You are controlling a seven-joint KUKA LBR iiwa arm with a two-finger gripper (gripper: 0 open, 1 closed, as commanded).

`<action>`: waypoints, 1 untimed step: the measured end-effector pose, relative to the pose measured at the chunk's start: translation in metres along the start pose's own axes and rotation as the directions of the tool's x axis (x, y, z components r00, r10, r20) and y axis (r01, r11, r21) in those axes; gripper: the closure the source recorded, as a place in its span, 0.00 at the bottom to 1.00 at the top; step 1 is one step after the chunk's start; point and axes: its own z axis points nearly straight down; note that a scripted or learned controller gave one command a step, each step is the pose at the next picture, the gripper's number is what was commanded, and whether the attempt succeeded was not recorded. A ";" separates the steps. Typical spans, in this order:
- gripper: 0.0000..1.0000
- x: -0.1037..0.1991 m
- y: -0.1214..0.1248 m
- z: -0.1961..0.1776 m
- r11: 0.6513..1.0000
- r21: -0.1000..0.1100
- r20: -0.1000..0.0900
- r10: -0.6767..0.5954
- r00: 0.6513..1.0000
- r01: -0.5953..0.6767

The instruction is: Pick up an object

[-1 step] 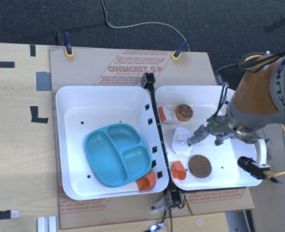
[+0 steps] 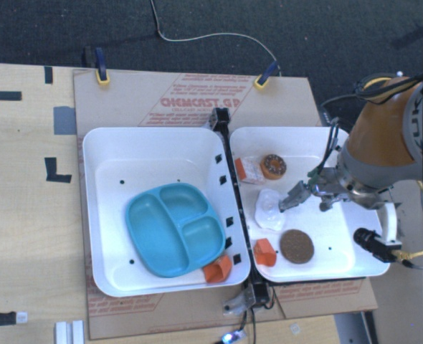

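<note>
Jaws (image 2: 292, 196) poised at nine o'clock over clear wrapper (image 2: 269, 211) in right bin (image 2: 340, 264), apparently lining up a grasp; grip state unclear.

Dark carpet floor (image 2: 269, 13) across frame top. Pale wooden bench (image 2: 25, 213) at left, black tape marks (image 2: 54, 169) on it. Brown printed board (image 2: 190, 102) clamped centre, two clamps (image 2: 101, 69) at its top edge.

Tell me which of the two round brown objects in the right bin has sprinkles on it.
The doughnut near the bin's far wall has colored specks on top. The other disc, the plain brown cookie, lies toward the near wall.
</note>
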 end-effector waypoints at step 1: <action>0.00 0.008 -0.001 0.062 1.000 0.006 -0.001 0.000 1.000 0.000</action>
